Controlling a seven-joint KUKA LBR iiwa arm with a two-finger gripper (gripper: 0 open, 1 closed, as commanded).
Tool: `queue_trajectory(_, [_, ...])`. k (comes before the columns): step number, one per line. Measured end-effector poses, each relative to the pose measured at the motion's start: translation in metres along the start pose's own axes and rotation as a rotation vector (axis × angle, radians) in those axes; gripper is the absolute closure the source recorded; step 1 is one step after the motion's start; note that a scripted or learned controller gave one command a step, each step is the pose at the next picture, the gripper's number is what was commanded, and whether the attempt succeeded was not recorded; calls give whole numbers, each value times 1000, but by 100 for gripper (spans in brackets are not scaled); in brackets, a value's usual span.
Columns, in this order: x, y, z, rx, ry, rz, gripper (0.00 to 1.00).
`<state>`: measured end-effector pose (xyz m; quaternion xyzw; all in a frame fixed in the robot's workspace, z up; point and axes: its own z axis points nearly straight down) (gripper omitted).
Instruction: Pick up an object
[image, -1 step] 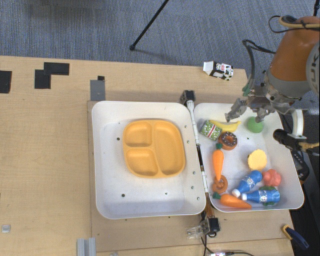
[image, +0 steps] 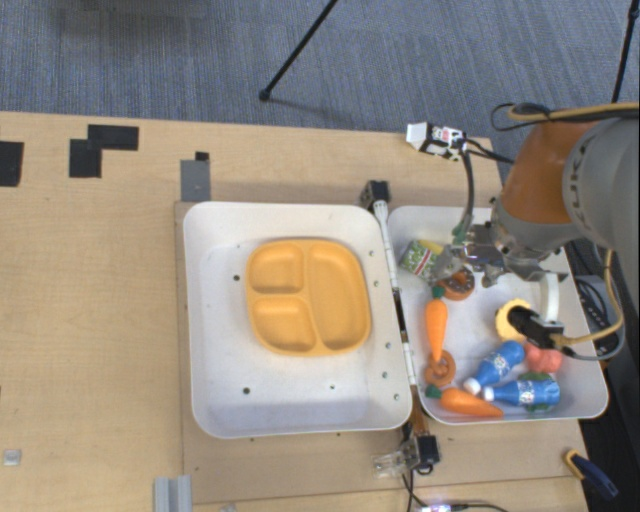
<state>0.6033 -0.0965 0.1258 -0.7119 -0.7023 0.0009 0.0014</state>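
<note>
Gripper is low inside the right bin, near its far-left corner. Can't tell its state; wrist and cabling block the tips. A small brown round piece sits right at the tips, touching or nearly so, can't say which. No object visibly clamped, so I'm not calling it a grasp.

Around it in the same bin:
- green-and-white packet, just beside the gripper, toward the far-left corner
- upright carrot along the left wall, near side of the gripper
- brown disc touching that carrot's lower end
- second carrot lying flat at the near-left corner
- two blue bottles against the near wall
- yellow ring-shaped toy and a pink piece toward the right wall

Left bin carries an orange divided plate, about centre, well apart from the arm.

Progress estimate: reach and descent done. Nothing lifted. Left: confirm closure on something, likely the brown piece, then raise it out of the bin. Crowded corner, so a miss or a pinch on the packet edge looks plausible.
</note>
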Motion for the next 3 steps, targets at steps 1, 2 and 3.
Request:
queue_trajectory(1, [2, -46, 39, -11, -2, -52, 0])
queue_trajectory(2, [3, -44, 28, -16, -2, -53, 100])
queue_trajectory(3, [54, -30, -59, -8, -1, -181, 100])
